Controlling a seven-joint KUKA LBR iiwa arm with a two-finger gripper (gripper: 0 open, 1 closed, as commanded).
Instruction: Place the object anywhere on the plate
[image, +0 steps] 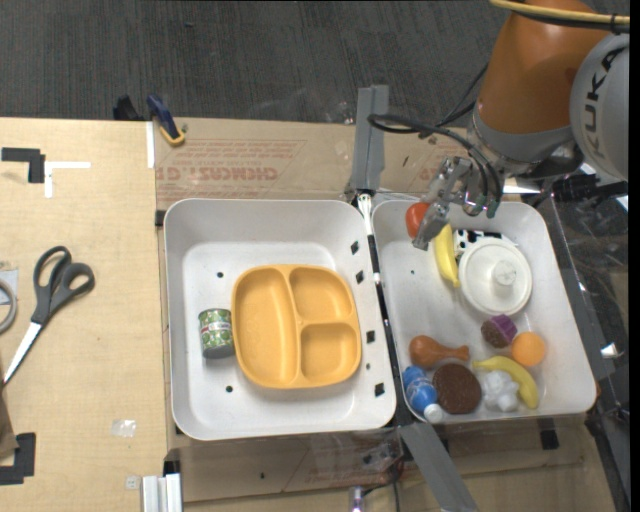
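Your yellow three-compartment plastic plate (296, 326) sits bare in the left white bin (190, 400) — nothing delivered. The end effector (440, 215) hangs over the right bin's far corner beside a small red-orange toy (416, 217); its grip state I cannot tell — everything remains.

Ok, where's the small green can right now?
In the camera view, the small green can sits in the left bin, on the bin floor right beside the yellow plate's left edge, not on it.
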